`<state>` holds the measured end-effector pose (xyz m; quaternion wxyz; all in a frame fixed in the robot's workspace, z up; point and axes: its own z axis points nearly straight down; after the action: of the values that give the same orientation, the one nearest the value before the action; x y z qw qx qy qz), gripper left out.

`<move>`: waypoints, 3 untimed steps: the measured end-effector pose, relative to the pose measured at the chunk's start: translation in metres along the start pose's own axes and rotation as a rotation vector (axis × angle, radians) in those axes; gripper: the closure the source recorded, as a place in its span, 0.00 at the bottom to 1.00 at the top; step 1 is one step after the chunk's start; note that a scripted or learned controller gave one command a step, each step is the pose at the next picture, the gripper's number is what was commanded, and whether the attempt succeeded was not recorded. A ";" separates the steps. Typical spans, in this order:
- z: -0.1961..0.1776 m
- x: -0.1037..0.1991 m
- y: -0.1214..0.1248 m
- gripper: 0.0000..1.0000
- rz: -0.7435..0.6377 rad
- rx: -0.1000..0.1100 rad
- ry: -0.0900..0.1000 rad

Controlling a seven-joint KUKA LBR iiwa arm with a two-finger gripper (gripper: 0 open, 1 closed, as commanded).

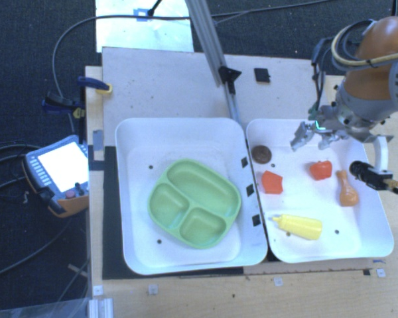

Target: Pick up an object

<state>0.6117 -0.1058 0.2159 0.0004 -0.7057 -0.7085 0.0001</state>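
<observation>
The arm (375, 58) comes in at the upper right. The right bin (378, 234) holds small toys. The gripper (313, 136), fingers spread with nothing between them, hangs above the red toy (321, 170). It could miss and knock it sideways.

No words, labels, brands or numbers can be read anywhere — not on the two white bins (186, 128), the green plate (195, 203) or the bench (166, 78). Left of the left bin a handheld control unit (58, 174) shows a lit screen, but it is washed out to plain white — nothing on it is legible.
</observation>
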 end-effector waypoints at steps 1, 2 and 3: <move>-0.001 0.000 0.001 0.00 0.000 -0.002 0.000; 0.041 0.000 -0.003 0.00 0.003 0.000 -0.001; 0.092 -0.005 -0.012 0.00 0.004 0.002 -0.001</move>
<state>0.5999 -0.1110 0.1240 0.0009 -0.7070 -0.7073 0.0011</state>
